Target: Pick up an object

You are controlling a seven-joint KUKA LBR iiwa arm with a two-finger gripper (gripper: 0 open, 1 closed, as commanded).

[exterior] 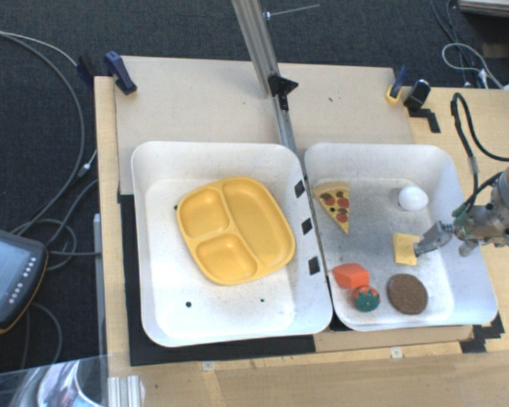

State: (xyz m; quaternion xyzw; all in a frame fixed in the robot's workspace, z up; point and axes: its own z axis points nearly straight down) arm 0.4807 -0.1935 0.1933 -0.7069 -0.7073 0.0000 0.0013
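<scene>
Arm enters from right, low over right bin (445, 164); gripper (431, 242) points left, tip at cheese (405, 248). Fingers' state: can't tell. Egg (412, 197) just above, cookie (406, 293) below.

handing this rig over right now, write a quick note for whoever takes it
Hand: low over the right bin, its tip at the yellow cheese square; grip state unclear, nothing seen held.
Right bin also holds a pizza slice, white egg, orange block, green-and-red toy, brown patty.
Left bin: yellow divided plate.
Done: nothing lifted. Left: pick up an object.
</scene>
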